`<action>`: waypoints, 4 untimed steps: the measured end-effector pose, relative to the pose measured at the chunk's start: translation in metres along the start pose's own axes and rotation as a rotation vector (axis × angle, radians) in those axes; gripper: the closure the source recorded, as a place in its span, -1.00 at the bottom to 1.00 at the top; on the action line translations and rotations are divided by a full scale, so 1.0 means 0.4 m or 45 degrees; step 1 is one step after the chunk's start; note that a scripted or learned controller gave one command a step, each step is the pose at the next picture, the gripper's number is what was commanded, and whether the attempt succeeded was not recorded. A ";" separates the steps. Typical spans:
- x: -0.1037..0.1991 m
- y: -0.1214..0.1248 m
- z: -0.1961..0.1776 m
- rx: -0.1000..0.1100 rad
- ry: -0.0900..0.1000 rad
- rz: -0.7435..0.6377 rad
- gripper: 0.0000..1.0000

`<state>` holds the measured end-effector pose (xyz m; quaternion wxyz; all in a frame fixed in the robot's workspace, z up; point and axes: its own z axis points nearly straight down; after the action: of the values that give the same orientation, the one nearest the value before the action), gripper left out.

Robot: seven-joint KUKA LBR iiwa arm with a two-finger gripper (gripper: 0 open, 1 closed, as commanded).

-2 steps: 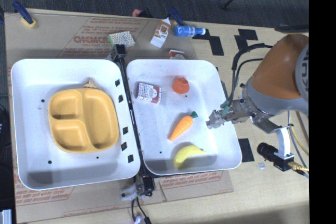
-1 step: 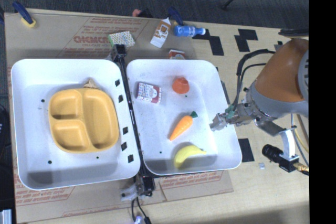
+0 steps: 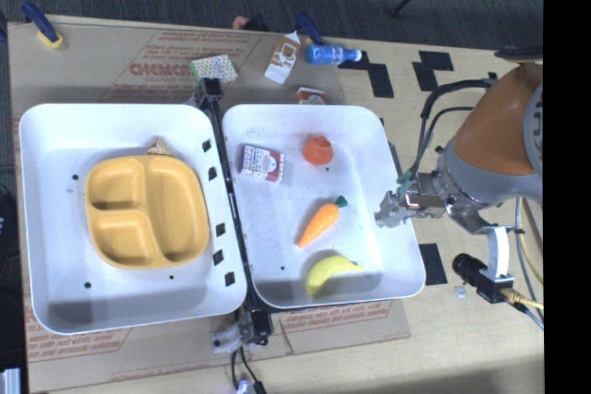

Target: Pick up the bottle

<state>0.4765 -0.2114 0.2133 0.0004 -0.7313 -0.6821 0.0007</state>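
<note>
Here the bottle [image 3: 331,55] lies on the desk [image 3: 443,309] at 12 o'clock of the right bin [image 3: 399,244], outside it. The tool [image 3: 395,206] sits at that bin's 3 o'clock rim, small and blurred; finger state cannot be told.

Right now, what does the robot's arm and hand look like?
The arm is chunky and rounded, grey with a big orange band. Its hand is small, silvery metal with little parts. Thin dark cables loop beside it.
</note>
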 end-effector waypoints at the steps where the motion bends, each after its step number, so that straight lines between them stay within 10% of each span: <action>1: 0.024 -0.002 0.009 0.003 0.004 -0.119 1.00; 4: 0.002 -0.001 0.027 0.004 0.004 -0.303 1.00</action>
<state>0.4761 -0.2106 0.2025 0.0026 -0.6451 -0.7641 0.0005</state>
